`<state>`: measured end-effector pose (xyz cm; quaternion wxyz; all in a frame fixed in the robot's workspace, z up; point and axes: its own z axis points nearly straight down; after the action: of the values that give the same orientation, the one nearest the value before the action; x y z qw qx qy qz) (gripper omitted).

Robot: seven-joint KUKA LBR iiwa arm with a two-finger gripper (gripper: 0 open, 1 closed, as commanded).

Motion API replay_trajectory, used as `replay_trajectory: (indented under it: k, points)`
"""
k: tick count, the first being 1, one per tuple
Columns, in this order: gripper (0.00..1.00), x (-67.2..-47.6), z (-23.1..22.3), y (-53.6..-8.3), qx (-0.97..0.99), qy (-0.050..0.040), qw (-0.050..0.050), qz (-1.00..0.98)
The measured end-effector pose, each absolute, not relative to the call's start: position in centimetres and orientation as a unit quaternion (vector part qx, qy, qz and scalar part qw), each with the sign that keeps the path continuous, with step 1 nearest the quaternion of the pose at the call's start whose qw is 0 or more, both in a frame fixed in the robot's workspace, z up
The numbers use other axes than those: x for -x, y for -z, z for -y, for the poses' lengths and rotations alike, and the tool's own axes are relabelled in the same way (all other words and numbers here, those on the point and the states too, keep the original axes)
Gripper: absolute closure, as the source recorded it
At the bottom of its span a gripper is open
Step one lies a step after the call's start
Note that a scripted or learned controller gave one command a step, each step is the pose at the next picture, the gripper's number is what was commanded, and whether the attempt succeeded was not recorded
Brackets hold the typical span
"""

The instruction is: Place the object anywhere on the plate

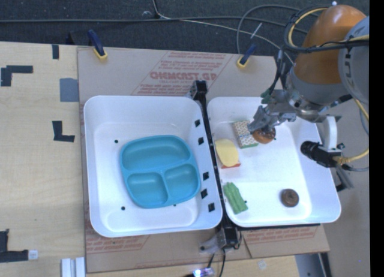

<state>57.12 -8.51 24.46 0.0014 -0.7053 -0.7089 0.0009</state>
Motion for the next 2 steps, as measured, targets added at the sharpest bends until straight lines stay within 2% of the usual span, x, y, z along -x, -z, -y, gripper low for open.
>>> replay_trajectory:
  k: [2]
  points:
    - [1.00, -53.5, -0.6, -22.9, 0.705, -0.0009, 0.002, 0.709]
